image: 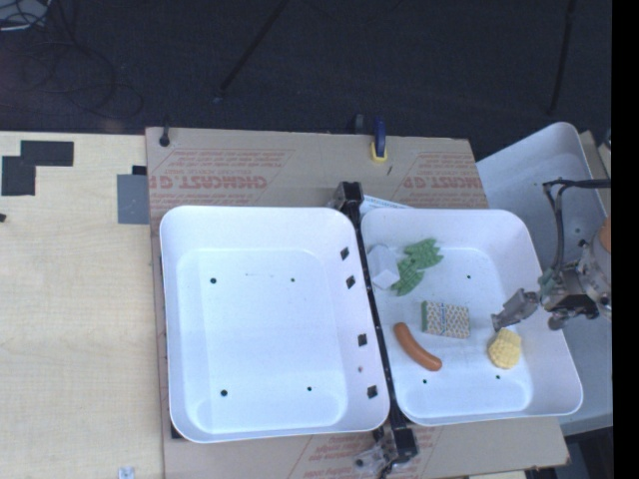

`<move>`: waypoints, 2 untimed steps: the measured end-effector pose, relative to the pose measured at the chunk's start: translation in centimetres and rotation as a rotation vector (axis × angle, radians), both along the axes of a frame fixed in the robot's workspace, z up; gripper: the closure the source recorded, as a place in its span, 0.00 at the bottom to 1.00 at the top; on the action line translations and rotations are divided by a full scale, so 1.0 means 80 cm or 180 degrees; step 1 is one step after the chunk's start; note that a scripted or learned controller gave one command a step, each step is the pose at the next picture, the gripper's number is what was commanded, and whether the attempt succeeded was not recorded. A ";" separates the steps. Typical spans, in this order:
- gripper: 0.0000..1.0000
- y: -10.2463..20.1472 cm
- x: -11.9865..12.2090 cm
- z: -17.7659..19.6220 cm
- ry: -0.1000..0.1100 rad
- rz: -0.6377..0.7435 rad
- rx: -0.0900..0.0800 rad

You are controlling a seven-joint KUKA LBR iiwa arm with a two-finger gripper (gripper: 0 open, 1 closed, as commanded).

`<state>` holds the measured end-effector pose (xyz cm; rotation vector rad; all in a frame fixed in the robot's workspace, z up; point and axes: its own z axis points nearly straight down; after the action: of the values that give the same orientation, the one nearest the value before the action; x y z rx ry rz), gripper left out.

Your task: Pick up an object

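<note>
1. I see the table (70,307), pale wood, at the left.
2. A brown board (290,173) with red lettering lies under both bins.
3. A blue and yellow clamp (379,140) sits at the board's far edge.
4. Dark cables (60,28) trail over the black floor (399,48) beyond.

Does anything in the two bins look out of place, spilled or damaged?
Nothing stands out. The green leafy piece, sponge block, sausage and yellow corn lie loose and apart in the right bin.
</note>
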<state>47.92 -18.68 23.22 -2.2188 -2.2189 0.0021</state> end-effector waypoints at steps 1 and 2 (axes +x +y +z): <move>1.00 -0.001 0.000 0.012 0.0004 0.0001 0.0002; 1.00 0.169 -0.003 0.047 -0.0008 0.0047 0.0012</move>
<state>47.66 -5.13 26.99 -2.2018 -2.2346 -0.0049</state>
